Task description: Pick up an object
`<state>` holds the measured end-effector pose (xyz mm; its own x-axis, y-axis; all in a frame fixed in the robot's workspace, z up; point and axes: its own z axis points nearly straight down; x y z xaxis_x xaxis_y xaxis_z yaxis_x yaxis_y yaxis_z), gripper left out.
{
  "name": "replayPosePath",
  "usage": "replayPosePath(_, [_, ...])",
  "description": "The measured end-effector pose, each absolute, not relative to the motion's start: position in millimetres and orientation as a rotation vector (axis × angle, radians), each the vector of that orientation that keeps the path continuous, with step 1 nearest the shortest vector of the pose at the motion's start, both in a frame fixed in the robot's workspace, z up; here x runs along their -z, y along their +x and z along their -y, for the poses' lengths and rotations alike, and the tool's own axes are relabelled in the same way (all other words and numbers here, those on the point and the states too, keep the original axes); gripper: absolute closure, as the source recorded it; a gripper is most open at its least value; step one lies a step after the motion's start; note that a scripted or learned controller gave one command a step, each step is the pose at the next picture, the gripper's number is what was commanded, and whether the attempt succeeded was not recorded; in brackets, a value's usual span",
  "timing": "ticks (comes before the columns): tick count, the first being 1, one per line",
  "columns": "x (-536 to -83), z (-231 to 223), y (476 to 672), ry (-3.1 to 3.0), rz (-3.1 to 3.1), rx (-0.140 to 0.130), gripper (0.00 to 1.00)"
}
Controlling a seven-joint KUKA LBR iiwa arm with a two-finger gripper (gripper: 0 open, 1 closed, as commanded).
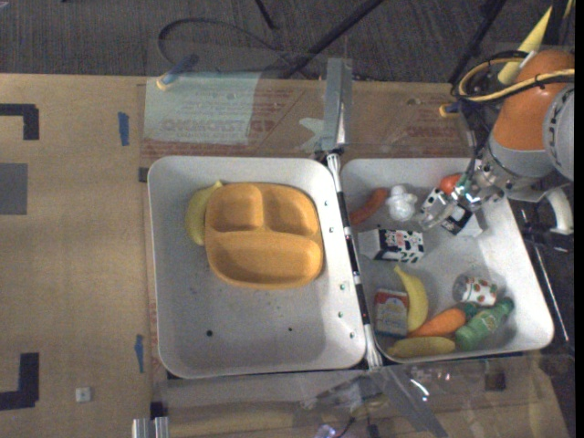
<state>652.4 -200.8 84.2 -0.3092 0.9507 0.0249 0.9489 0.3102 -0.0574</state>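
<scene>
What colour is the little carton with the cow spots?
White with black patches; the carton shows best in the camera view.

Robotics lab: plywood bench (73,272) with tape marks, tripod legs (365,7) on carpet, cabling (493,71).

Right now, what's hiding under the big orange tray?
A yellow thing, maybe a banana, pokes out from under the orange tray's left edge in the left bin. The tray covers the rest of it, and anything else beneath.
</scene>
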Motion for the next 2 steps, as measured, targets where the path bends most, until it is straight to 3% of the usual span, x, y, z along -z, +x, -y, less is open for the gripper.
replayPosePath(1, [-91.4, 201.6, 650.8, -1.810, 2.497, -0.057, 1.00])
replayPosePath(2, [-202.9, 138.1, 603.3, -2.684, 1.625, -0.005, 1.00])
